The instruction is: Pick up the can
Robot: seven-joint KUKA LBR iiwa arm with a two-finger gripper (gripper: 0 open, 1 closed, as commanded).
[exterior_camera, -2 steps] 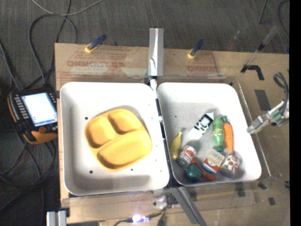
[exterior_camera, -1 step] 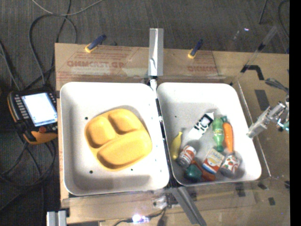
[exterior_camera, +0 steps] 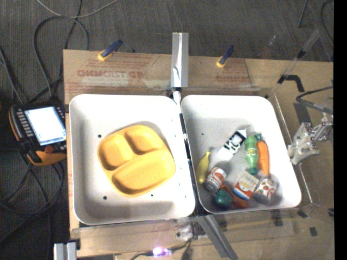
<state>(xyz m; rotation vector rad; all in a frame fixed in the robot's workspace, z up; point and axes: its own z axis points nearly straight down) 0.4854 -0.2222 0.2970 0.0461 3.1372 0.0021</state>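
Observation:
The can (exterior_camera: pixel 216 179) is small, red and white, and lies tilted in the right bin (exterior_camera: pixel 227 110) near its front left. It sits between a yellow banana (exterior_camera: pixel 203 167) and a red and white carton (exterior_camera: pixel 246 184). A pale grey shape that looks like my gripper (exterior_camera: pixel 304 142) hangs just outside the right bin's right rim. It is well to the right of the can and touches nothing in the bin.
A white and black carton (exterior_camera: pixel 234 142), a green bottle (exterior_camera: pixel 250 150), a carrot (exterior_camera: pixel 263 155), a round red and white item (exterior_camera: pixel 266 188) and a dark green item (exterior_camera: pixel 222 198) crowd around the can. The left bin (exterior_camera: pixel 81 123) holds a yellow divided plate (exterior_camera: pixel 136 158).

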